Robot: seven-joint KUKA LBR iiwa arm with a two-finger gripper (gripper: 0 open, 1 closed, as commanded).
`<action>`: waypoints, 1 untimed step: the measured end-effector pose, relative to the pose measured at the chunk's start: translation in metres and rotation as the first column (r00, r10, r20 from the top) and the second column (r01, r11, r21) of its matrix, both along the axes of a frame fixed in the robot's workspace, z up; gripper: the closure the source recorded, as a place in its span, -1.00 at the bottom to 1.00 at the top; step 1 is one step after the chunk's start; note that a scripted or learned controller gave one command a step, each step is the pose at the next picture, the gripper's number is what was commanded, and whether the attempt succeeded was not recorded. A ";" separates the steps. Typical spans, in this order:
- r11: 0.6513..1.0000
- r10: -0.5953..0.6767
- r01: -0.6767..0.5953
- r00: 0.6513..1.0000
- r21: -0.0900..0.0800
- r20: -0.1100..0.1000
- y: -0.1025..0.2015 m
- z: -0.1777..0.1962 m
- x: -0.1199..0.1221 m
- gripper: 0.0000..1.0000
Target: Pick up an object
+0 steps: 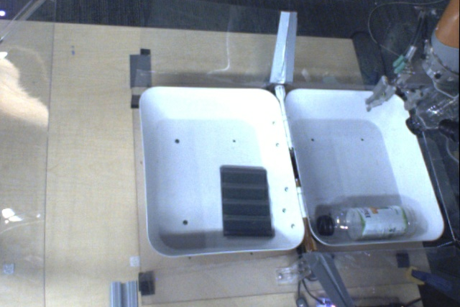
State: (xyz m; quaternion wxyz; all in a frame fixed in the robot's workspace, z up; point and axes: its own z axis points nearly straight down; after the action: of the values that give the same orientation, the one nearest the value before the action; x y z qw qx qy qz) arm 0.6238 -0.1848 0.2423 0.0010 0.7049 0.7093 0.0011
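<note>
A black ribbed rectangular block [246,201] lies flat in the left bin [165,154], toward its near side. A clear plastic bottle [370,221] with a black cap and a pale label lies on its side along the near wall of the right bin [345,133]. My gripper [407,98] hangs at the far right corner of the right bin, over its rim, well away from both objects. Nothing shows in its grasp.
The arm's wrist with its orange band [449,25] and loose cables sits at the right edge. A metal bar [283,47] stands behind the seam between the bins. Clear plastic sheeting covers the bench on the left.
</note>
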 end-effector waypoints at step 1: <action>0.980 -0.197 0.197 0.980 0.001 0.003 0.034 -0.147 -0.044 -1.00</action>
State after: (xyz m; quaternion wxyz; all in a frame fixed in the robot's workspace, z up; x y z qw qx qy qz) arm 0.5799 -0.1506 0.0951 0.0020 0.7715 0.6363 0.0025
